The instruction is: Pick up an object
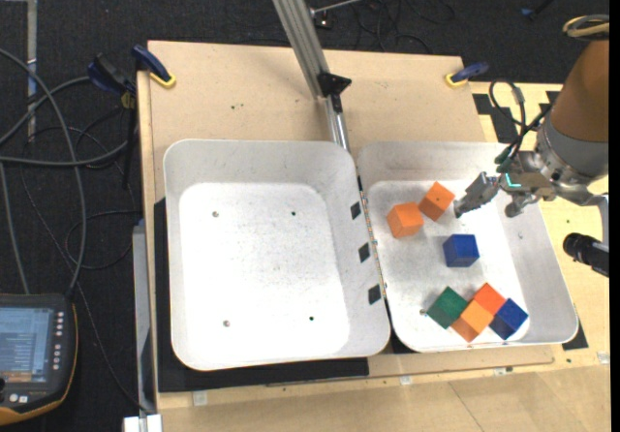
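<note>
Orange, blue and green cubes are lying in the right-hand shallow white bin (542, 265), and any of them is serving as the object to be picked. Two small orange cubes are sitting near the bin's upper left: one (438, 200) closest to the gripper (494, 194), the other (406, 219) just beside it. A dark blue cube (461, 249) is resting alone near the middle. A green cube (448, 307), an orange cube (479, 311) and a second blue cube (509, 318) are crowding together at the near edge, touching or nearly so.

The gripper is hovering over the upper part of this bin with its two dark fingers spread apart and nothing between them, the grey arm with its orange band (586, 101) reaching in from the right. The left-hand white bin (194, 227) is lying alongside on the pale wooden worktop (252, 91).

Likely failure modes, judged from this layout: the fingers appear offset to the right of the nearest orange cube, so a straight descent is risking a closure on air or a finger landing on top of the cube. The two orange cubes are sitting close, so one finger may be nudging the neighbour and skewing the grasp. An attempt on the clustered trio is risking a jam, there being little room between the blocks and the bin wall.
</note>
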